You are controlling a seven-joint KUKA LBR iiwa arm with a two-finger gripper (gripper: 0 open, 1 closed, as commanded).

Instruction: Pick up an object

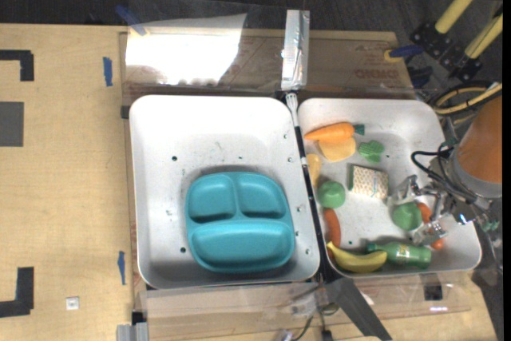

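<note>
Toys (pixel 363 181) (mixed) in right bin (pixel 399 114) | teal tray (pixel 238 221) in left bin (pixel 207 124)

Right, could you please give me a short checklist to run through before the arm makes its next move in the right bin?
1. Tool is over the right bin, not the left bin: ok.
2. A target sits at the tool: a green object lies right by it: ok.
3. The green object is actually between the fingers: cannot tell, the wrist hardware hides that.
4. Room around the target: not ok, a green bottle and a banana lie close in front of it.
5. The patterned block is apart from the tool: ok.
6. The teal divided tray lies in the left bin, away from the tool: ok.
</note>
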